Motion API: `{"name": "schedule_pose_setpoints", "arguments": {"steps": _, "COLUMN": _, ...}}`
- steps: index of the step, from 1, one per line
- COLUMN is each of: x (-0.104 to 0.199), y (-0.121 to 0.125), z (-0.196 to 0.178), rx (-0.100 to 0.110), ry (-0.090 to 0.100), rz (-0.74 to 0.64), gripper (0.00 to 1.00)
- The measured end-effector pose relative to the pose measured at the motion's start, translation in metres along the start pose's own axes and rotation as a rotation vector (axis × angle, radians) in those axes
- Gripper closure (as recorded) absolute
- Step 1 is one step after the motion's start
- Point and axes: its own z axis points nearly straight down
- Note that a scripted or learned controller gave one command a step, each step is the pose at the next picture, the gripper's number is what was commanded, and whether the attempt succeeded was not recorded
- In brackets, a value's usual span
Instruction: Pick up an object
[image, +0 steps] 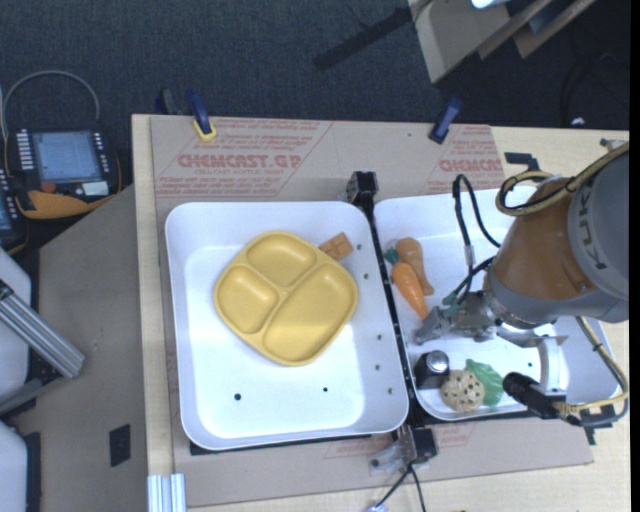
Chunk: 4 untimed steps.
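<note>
Gripper (437, 328) low in the right bin (590, 385), beside the toy carrot (410, 285); apparently nothing lifted yet, finger state indiscernible.

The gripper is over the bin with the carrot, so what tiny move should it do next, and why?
Probably lower straight down a little. The gripper sits low in the right bin, beside the carrot and above a small round object, and nothing shows between its fingers yet.

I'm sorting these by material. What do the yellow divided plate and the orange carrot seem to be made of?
Yellow divided plate: looks like moulded plastic, smooth and matte, with an even colour and rounded compartment ridges. Orange carrot: probably toy plastic or rubber, with a uniform colour and a faint sheen; too small to be sure.
</note>
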Motion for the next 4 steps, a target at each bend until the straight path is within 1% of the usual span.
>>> {"name": "schedule_pose_setpoints", "arguments": {"steps": 1, "x": 0.001, "y": 0.003, "z": -0.013, "rx": -0.01, "ry": 0.001, "rz": -0.001, "gripper": 1.0}}
{"name": "schedule_pose_setpoints", "arguments": {"steps": 2, "x": 0.0, "y": 0.0, "z": -0.056, "rx": -0.005, "ry": -0.002, "rz": -0.003, "gripper": 1.0}}
{"name": "schedule_pose_setpoints", "arguments": {"steps": 3, "x": 0.001, "y": -0.004, "z": -0.119, "rx": -0.007, "ry": -0.002, "rz": -0.004, "gripper": 1.0}}
{"name": "schedule_pose_setpoints", "arguments": {"steps": 4, "x": 0.001, "y": -0.003, "z": -0.148, "rx": -0.005, "ry": -0.002, "rz": -0.004, "gripper": 1.0}}
